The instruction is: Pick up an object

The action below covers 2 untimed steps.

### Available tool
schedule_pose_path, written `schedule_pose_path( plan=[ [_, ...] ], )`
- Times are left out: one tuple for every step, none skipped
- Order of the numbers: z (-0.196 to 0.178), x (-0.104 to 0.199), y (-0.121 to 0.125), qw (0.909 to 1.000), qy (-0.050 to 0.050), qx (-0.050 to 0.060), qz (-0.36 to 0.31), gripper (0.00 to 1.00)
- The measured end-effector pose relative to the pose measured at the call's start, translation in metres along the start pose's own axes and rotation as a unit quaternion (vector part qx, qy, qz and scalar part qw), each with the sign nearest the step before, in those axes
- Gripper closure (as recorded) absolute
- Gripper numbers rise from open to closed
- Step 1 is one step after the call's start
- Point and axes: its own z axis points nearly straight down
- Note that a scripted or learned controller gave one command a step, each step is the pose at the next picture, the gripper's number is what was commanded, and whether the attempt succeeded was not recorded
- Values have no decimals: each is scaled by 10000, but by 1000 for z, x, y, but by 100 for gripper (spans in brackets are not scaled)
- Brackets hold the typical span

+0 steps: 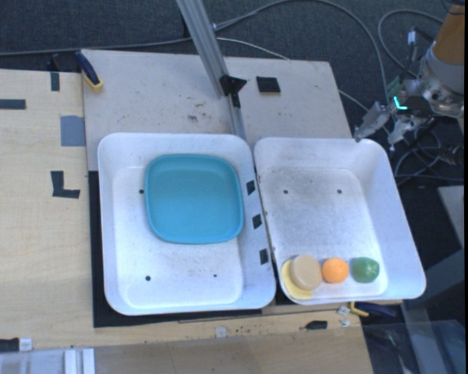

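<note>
Three small items, tan puck (305,271), orange ball (335,270) and green ball (365,269), are sitting along right bin's (374,162) near edge, gripper (382,123) hovering off its far-right corner, finger state unclear.

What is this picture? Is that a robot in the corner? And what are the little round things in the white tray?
Yes, that is a robot arm, grey with an orange band, reaching in from the right. At its end is a gripper, a hand with two fingers. It hangs outside the trays, past the top corner of the right one, and nothing is in it. I can't tell if its fingers are open or shut.

The camera sits above the bench and looks down at a slant. On the bench are two shallow white bins. The left bin holds a blue plate. The right bin has three small things in a row along its near edge: a tan round piece on something yellow, an orange ball and a green ball. The robot's job is to pick one thing up.
</note>
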Motion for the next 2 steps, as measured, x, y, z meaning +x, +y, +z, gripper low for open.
schedule_pose_path(
  plan=[
    [0,0,0,10000,0,1,0,0],
    [50,0,9,10000,4,23,0,0]
  ],
)
